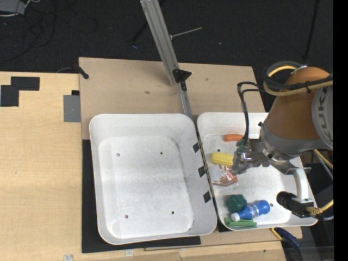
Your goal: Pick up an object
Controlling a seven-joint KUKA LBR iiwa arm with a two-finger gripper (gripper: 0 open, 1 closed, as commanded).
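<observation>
Where black floor ends, bench [136,86] bears white bins [109,129].

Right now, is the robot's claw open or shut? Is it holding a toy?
Gripper: down in the right bin beside the yellow object; open or shut cannot be told, and no object is visibly held.

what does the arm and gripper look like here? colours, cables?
The arm is a bulky rounded body with an orange band over grey. Black cables loop from its left side down toward the wrist, and a yellow one arcs over the top. The gripper is small, metallic grey and dark.
</observation>
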